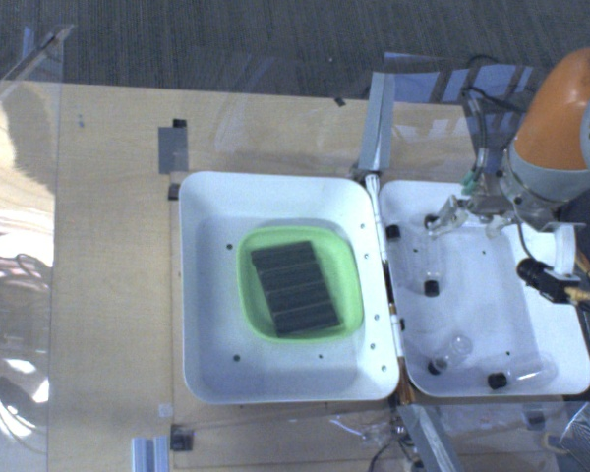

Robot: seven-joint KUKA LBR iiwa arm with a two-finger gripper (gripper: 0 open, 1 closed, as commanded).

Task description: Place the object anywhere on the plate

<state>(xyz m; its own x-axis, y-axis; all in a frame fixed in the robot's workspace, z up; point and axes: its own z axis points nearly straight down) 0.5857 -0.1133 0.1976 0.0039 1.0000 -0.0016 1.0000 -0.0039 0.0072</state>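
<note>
1. In the left bin [202, 362], a green plate [346, 281] sits in the middle of the floor. On it lies the object [295, 288], a dark grey ribbed slab.
2. The slab is a rounded rectangle with ridges running across its width. Its long axis runs from the near-right to the far-left, tilted slightly off the bin's sides.
3. The right bin [560, 362] holds several small dark bits and some clear pieces.
4. Farther back, the gripper [442, 219] hangs over the right bin's far part, well apart from the slab. Whether its fingers are wide or narrow, I cannot tell.
</note>
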